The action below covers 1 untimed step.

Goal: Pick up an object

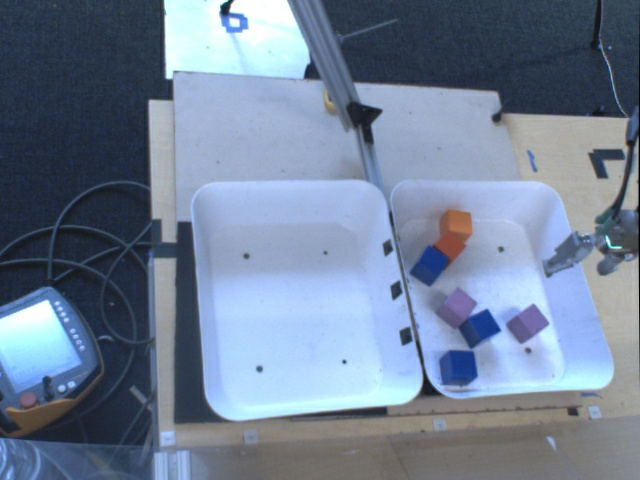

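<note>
Six cubes sit loose in the right bin: an orange cube touching a blue cube, purple cube nearest the gripper; that hovers over the bin's right rim, holding nothing (fingers too blurry to call).

Two bins side by side on the bench. All six cubes sit in the right bin: two touching at the back, three mid-bin, one at the front. Gripper over its right rim.
</note>
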Available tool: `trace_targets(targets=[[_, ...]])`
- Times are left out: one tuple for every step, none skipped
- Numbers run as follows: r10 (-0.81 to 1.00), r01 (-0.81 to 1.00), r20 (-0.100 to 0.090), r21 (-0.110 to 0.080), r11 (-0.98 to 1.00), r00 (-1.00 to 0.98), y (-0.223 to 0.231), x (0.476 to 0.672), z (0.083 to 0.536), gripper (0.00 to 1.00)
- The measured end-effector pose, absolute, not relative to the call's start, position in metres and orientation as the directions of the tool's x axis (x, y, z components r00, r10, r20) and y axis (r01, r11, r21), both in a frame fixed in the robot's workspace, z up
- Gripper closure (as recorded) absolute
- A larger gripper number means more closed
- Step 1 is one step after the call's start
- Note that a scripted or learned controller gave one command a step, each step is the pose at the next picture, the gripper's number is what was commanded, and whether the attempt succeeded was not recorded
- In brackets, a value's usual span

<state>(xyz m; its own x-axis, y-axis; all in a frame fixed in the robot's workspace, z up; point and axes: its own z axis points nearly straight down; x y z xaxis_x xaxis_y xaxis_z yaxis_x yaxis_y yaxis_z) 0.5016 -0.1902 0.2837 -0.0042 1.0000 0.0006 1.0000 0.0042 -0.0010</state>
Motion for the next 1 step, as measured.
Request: trace_targets(targets=[[1.000,1.000,0.000,0.002,0.004,-0.004,-0.1900,0.5023,0.2854,0.00]])
